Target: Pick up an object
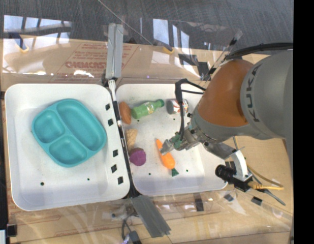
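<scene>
Two white bins (25, 187) sit side by side on the seemingly cardboard-lined bench (55, 60).

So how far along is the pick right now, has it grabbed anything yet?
Done: the arm has reached into the right bin, and the gripper sits low beside the carrot. In hand: nothing visibly lifted; the carrot, green bottle and purple piece all lie on the bin floor. Left: closing on an object and raising it. The teal tray sits in the left bin.
</scene>
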